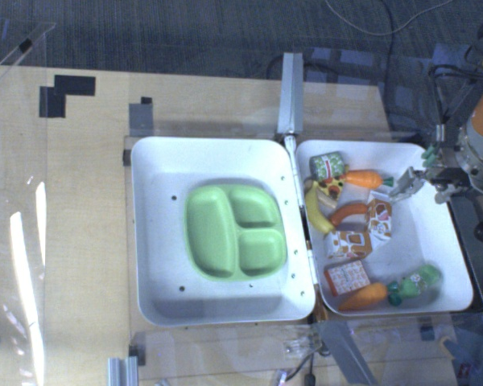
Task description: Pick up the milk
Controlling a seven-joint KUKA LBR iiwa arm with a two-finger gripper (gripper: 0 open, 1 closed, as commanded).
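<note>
Even, soft overhead light fills the scene. Bright glare streaks mark the table (32, 240) at left. The white bins (157, 175) show faint shadows, and the whole picture is slightly soft.

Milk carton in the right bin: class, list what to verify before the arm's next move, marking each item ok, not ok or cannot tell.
1. Milk carton found in the right bin: ok, probably the white carton mid-bin.
2. Nothing lies on top of it: ok.
3. Free space around it: not ok; the sausage and a second carton crowd its left side.
4. Gripper centred over the carton: not ok; it sits beyond it, toward the right.
5. Gripper ready to grasp: cannot tell.
</note>
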